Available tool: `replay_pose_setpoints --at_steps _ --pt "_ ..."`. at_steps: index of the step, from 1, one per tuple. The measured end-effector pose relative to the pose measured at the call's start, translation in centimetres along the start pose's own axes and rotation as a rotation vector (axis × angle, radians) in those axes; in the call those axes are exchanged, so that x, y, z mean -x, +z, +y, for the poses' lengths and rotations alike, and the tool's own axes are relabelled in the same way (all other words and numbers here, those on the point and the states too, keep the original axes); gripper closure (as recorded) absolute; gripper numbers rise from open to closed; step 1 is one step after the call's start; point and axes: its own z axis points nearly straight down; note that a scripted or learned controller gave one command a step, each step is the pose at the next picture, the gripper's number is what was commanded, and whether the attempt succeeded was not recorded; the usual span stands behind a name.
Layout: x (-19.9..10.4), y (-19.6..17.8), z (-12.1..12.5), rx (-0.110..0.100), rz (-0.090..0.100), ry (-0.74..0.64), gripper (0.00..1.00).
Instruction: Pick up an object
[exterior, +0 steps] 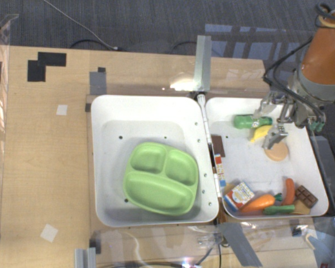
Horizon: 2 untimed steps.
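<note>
We see our hand low in the right bin, fingers spread, nothing between them. A yellow piece lies just beside its fingertips, a tan disc just beneath. By our judgement the pick is not yet made; closing and lifting remain.

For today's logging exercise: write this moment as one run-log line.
stage: reach | gripper: above right bin, over banana by tan disc | held: nothing seen | left bin: green tray

Divided plate in left bin
</note>
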Motion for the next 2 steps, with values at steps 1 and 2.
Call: replay_pose_setpoints --at_steps 1,2 --pt "0.7 14.3 -2.3 0.003 0.011 -0.038 0.0" --pt "6.9 15.8 -1.3 0.0 -0.002 -0.045 0.0"
